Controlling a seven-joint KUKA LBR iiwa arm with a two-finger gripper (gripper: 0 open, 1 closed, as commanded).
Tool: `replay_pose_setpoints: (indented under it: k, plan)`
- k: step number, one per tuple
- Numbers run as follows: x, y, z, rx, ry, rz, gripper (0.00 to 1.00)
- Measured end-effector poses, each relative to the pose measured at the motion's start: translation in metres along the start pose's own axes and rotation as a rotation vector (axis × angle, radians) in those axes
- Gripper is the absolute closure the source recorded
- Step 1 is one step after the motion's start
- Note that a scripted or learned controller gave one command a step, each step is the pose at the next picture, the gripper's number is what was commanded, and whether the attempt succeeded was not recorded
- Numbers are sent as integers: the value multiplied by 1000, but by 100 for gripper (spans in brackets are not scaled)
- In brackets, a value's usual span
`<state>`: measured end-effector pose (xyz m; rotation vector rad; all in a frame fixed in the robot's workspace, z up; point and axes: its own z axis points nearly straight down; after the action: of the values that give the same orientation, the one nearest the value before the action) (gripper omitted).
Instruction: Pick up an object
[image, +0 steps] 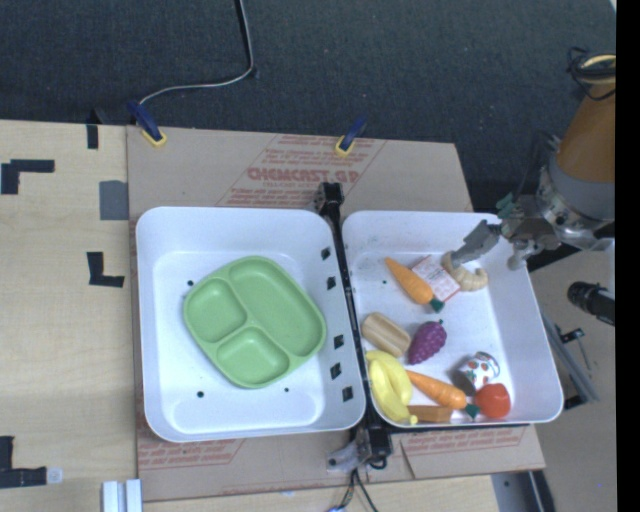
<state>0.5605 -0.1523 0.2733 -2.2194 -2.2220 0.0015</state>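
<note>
Since the pincer (478, 252) hangs by the right bin's (520, 330) far corner, fingers apart and empty over a pale ring (470, 277), I'd guess it's light, stiff plastic, easiest pinched across its rim.

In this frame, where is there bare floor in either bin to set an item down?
Left bin: bare strips around the green tray, widest along the near wall. Right bin: bare patch at the far-left corner, behind the carrot, and another between the grapes and the right wall. Its near half is crowded: banana, tomato.
</note>
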Motion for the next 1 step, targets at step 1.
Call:
replay_pose_setpoints:
  k: [1]
  plan:
    - [37,44,137,3,1,0,0]
